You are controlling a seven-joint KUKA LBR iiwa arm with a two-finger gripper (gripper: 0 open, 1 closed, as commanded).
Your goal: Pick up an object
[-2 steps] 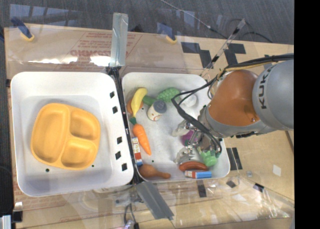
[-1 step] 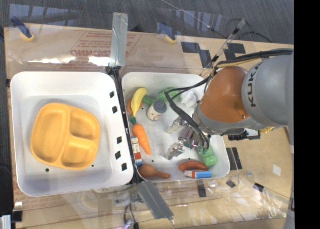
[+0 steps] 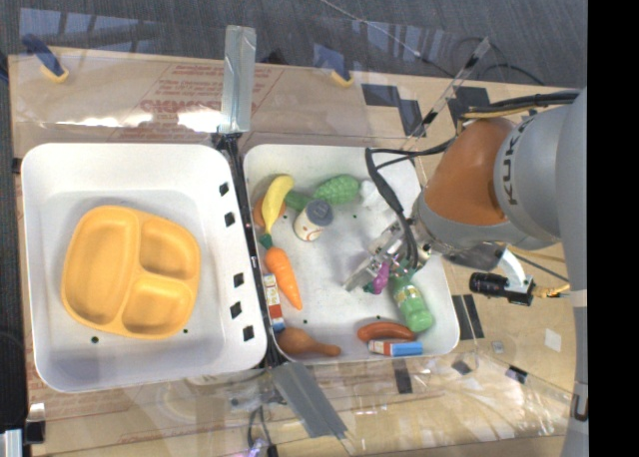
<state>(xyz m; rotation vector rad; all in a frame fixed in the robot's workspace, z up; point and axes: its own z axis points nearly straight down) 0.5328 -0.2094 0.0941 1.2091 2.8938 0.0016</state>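
Arm: reaches into the right bin (image 3: 329,158), where the toys lie.
Gripper (image 3: 377,267): beside green bottle (image 3: 410,305); finger state — cannot tell.
Bottle: lying apart from the carrot (image 3: 285,276), likely target.

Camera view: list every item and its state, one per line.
Yellow tray: flat in left bin.
Banana: lying at right bin's left edge.
Carrot: lying flat.
Green bottle: on its side beside the claw.
Drumstick: lying at front wall.
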